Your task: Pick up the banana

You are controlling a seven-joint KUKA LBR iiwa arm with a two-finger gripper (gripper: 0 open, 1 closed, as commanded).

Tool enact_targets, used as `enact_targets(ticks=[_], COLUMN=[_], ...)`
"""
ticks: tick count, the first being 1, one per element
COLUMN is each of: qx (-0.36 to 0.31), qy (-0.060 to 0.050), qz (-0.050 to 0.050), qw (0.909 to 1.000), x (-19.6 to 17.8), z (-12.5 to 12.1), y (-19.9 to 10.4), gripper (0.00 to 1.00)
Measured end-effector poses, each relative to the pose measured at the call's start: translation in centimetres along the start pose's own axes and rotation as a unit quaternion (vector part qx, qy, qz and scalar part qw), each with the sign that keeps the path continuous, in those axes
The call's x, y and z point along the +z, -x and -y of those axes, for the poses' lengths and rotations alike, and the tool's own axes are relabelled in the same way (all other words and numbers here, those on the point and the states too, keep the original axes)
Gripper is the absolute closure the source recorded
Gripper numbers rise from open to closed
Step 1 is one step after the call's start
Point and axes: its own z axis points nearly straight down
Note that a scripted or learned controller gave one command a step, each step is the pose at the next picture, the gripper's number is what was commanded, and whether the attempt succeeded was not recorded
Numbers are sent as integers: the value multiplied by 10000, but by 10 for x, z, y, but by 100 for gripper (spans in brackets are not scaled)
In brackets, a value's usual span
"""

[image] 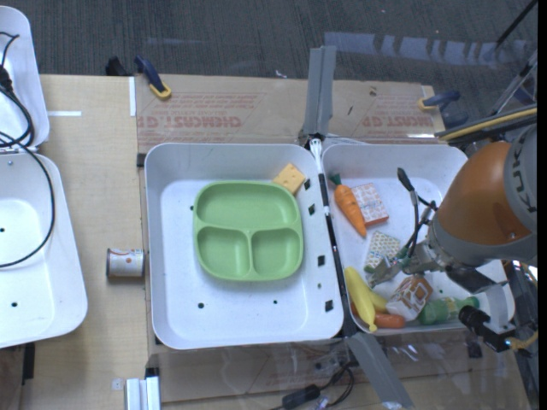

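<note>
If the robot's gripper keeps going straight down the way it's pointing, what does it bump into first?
Probably the small brown-and-white packet right under the gripper, though depth is hard to judge. The yellow banana lies just beside it, to the view's left.

- The bench (94, 135) is of light wood colour.
- Two shallow white bins stand on it side by side: the left bin (171, 314) and the right bin (385, 154), touching.
- A small can (126, 263) lies on its side just beside the left bin.
- A blue clamp (152, 77) is near the far edge.
</note>
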Motion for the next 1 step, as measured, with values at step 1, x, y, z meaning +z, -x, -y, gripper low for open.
enact_targets(ticks=[1], qx=[-2936], qy=[-7], qz=[-9], qw=[9559], x=[-91], z=[-15], y=[-77], gripper=[0])
